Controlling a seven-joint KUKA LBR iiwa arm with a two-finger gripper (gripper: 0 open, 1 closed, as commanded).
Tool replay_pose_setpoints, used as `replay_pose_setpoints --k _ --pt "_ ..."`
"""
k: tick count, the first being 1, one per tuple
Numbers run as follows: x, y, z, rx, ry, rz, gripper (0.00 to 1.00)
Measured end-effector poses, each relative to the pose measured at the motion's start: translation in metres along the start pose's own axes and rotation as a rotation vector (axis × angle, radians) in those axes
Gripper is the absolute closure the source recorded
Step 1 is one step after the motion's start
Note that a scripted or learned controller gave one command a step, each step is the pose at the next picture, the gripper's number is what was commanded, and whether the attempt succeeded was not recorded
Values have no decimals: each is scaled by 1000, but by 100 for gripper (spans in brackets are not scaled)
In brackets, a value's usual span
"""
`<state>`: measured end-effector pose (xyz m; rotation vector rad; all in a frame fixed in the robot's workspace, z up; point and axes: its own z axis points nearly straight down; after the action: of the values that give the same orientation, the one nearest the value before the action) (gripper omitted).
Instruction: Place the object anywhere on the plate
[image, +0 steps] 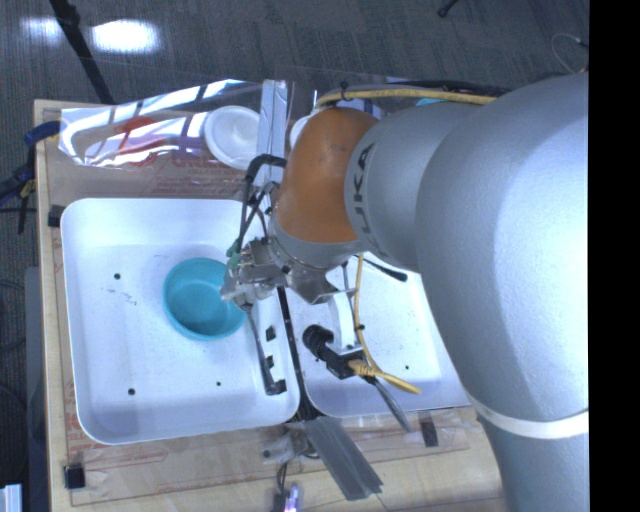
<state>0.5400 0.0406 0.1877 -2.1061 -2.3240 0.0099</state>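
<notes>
over the left bin: the pincer at the rim of the blue plate

in the left bin (120, 400) we see a round blue plate (200, 298) lying flat on the white floor, a little right of the bin's middle. the grey arm (480, 220), with its orange band (320, 180), reaches in from the right and covers most of the right bin (420, 400). its gripper (243, 280) hangs at the plate's right rim, overlapping that edge from our slanted view; we cannot tell whether it touches the plate or stands above it.

the gripper's end is a small cluster of metal parts, and we cannot tell whether it is apart or together, nor whether anything sits in it. the object to be placed we cannot pick out: the plate's visible surface shows plain blue, and the part nearest the gripper is hidden by it.

black cables (270, 340) run down from the wrist along the divide between the two bins, and a yellow cable (385, 378) lies across the right bin. beyond the bins, at the bench's far edge, stands a white bowl (232, 135) beside a shiny sheet of plastic (130, 125).
</notes>
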Motion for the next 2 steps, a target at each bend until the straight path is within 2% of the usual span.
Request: replay_pose_setpoints --k 1,2 --pt "0 0 0 0 0 1 0" --pt "125 5 -8 -2 -1 106 0"
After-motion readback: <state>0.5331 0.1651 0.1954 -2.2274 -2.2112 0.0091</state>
